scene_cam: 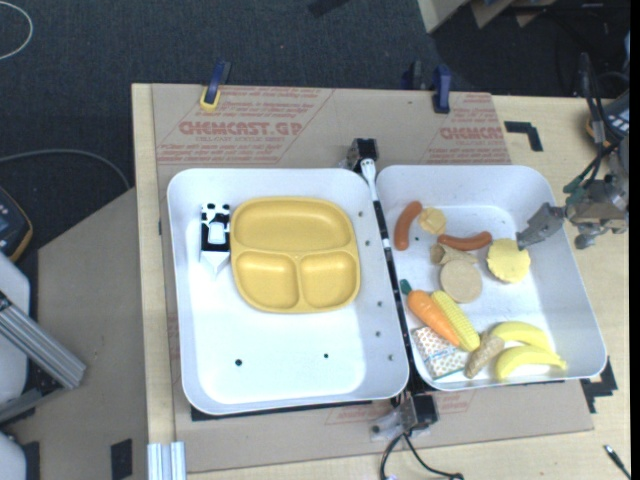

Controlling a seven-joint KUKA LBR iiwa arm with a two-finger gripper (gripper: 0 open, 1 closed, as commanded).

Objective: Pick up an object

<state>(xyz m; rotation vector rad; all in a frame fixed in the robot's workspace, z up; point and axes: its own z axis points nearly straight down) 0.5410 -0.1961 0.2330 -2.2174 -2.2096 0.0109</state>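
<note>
1. Bench (150, 268): brown board, two shallow white bins side by side. Left bin (290, 368), right bin (570, 308).
2. Left bin holds a yellow divided plate (295, 251), three compartments, sitting toward the far side. A small black-and-white tag (214, 230) lies just left of the plate.
3. Right bin holds the toy food, clustered in its middle and near part.
4. Far side of the cluster: a red sausage (406, 225) standing at a slant near the bin's left wall; a small pale yellow chunk (432, 220) just beside it; a second sausage (465, 240) lying crosswise to its right.
5. Middle: a tan round slice (461, 281) and, to its right, a yellow round piece (508, 262).
6. Near side: carrot (432, 314) touching a corn cob (454, 318); a patterned packet (437, 353) under them; a tan knobbly piece (484, 354); two bananas (525, 350) at the near right.
7. Gripper (540, 226): reaches in from the right, over the right bin's far right area, just right of the yellow round piece. Grey tip close to that piece; contact cannot be judged.
8. Finger spread cannot be told from this angle. Nothing is seen gripped.
</note>
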